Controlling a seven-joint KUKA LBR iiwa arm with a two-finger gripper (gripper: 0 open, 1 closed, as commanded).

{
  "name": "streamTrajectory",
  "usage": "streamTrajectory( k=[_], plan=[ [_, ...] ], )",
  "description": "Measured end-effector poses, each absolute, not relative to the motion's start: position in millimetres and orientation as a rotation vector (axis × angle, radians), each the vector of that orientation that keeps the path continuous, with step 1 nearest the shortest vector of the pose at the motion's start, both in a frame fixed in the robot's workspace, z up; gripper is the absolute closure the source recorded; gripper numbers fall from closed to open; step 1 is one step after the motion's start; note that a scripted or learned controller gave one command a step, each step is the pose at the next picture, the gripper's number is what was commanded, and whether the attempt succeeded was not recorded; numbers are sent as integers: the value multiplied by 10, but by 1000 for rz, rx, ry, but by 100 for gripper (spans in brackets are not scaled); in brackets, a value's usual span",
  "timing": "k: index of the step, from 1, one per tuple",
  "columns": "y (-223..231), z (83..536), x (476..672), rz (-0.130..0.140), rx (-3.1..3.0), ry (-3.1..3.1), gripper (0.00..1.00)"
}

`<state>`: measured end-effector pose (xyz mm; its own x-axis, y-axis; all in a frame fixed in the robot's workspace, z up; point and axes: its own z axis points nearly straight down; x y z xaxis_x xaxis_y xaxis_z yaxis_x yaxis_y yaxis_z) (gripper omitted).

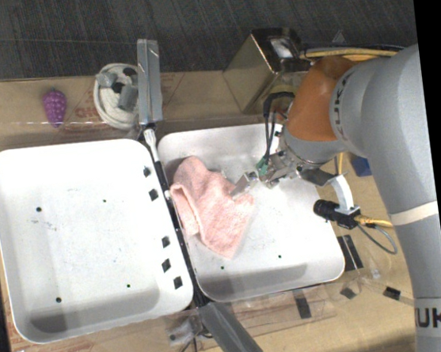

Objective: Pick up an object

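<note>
Gripper (251, 179) at the pink cloth (210, 204)'s right edge; you cannot tell its grasp state. It may snag only a thin fold (slippage likely)

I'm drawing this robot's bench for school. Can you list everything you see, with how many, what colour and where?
bins: two, white, side by side on the bench
cloth: one, pink, crumpled in the right bin, by the wall next to the left bin
purple thing: one, small, on the bench behind the left bin
white roll: one, behind the bins, near the middle; too blurry to name
box: one, tan, behind the right bin
arm: one, grey with an orange band, from the right
tool: one, dark, over the right bin at the cloth's right edge
</note>
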<state>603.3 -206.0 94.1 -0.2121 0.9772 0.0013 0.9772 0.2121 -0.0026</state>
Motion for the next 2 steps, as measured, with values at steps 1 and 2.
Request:
streamTrajectory(
  k=[1,2],
  plan=[
    [-1320,913,5967,4,-1902,-2496,0],
    [-1326,1013,5970,7,-1897,-2499,100]
  ],
)
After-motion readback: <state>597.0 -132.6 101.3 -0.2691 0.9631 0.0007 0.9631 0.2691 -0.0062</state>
